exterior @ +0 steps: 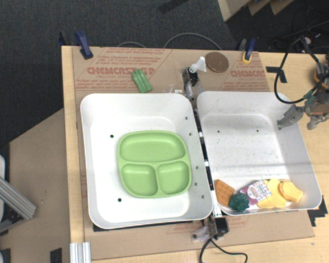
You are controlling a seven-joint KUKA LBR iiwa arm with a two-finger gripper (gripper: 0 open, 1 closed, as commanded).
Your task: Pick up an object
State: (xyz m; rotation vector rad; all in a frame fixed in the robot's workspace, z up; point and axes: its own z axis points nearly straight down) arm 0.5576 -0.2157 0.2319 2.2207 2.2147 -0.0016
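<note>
Several small objects lie crowded along the near edge of the right bin (247,141): a tan waffle-like piece (223,190), a dark green lump (239,202), a pink and white packet (258,190), a yellow piece (272,198) and an orange-yellow piece (290,191). My gripper (299,115) hangs over the bin's far right rim, well away from the pile, with nothing visibly in it. It is small and partly cut off at the view's right.
The left bin (98,119) holds a green three-compartment tray (153,164). On the cardboard behind the bins lie a small green object (142,81) and a brown disc (216,62). Blue clamps (84,44) grip the board's far edge. Cables trail at the right.
</note>
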